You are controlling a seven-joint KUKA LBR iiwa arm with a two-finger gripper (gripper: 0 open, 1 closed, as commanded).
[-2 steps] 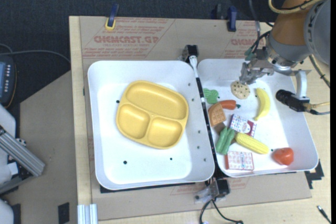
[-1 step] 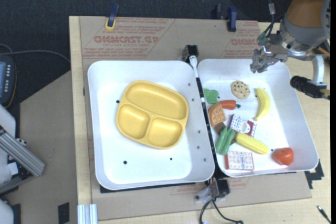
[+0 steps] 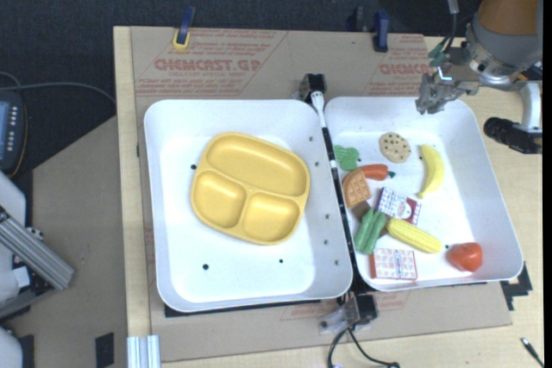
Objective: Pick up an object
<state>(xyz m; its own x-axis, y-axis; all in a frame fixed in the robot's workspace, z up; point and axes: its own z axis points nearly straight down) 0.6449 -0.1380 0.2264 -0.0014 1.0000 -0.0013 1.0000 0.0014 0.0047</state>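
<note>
Gripper [image 3: 429, 103] is hovering over the right bin's [image 3: 492, 194] back rim, finger state unclear; cookie [image 3: 395, 146], banana [image 3: 431, 169], corn [image 3: 414, 234] sitting below.

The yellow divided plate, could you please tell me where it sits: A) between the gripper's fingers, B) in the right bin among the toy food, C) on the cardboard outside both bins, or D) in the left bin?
D: the yellow divided plate lies flat inside the left bin, while the banana, the cookie and other toy food sit in the right bin.
</note>
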